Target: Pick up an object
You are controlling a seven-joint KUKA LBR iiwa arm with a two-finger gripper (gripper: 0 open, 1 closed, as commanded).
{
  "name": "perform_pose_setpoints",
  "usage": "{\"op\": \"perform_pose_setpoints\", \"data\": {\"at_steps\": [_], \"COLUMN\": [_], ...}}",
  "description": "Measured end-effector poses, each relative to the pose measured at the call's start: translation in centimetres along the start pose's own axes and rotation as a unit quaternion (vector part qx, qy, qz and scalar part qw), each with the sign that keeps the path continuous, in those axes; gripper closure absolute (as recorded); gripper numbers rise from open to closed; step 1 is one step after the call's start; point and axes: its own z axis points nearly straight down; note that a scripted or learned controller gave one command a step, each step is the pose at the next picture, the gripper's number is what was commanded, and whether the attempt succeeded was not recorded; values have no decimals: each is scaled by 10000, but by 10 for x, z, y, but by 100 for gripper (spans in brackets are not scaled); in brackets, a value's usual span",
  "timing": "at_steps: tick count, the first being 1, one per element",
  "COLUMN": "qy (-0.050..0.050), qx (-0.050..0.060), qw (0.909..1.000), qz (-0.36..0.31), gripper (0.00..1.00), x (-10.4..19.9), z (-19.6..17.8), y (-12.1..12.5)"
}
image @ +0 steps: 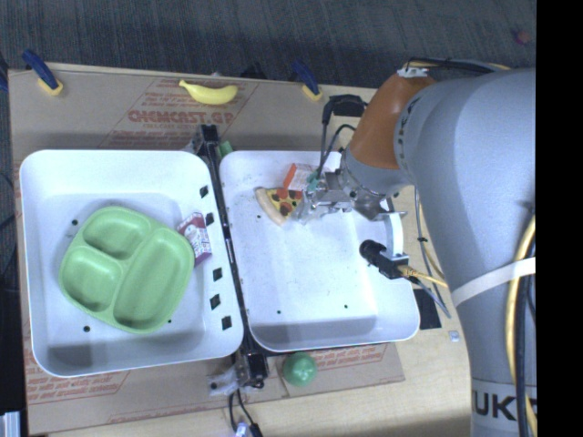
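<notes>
My gripper (314,198) reaches into the far part of the right bin (310,317) from the right, its metal tip low beside a toy pizza slice (274,202) and an orange box (291,177). The pizza slice lies just left of the tip, the orange box just behind it. Nothing visible sits between the fingers. In the left bin (46,335) lie a green divided plate (126,267) and a small dark red packet (195,234).
A yellow banana (209,90) lies on the cardboard behind the bins and a green ball (298,368) sits in front of them. Blue clamps (43,71) hold the cardboard's back edge. The grey arm (474,208) covers the right side.
</notes>
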Motion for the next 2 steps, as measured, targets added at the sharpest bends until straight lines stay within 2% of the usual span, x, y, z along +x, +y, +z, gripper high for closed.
{"op": "perform_pose_setpoints", "data": {"at_steps": [1, 2], "qy": [-2, 1], "qx": [-8, 0], "qw": [10000, 10000], "qz": [41, 39], "gripper": [100, 0], "x": [1, 1], "z": [-94, -93], "y": [-94, -95]}}
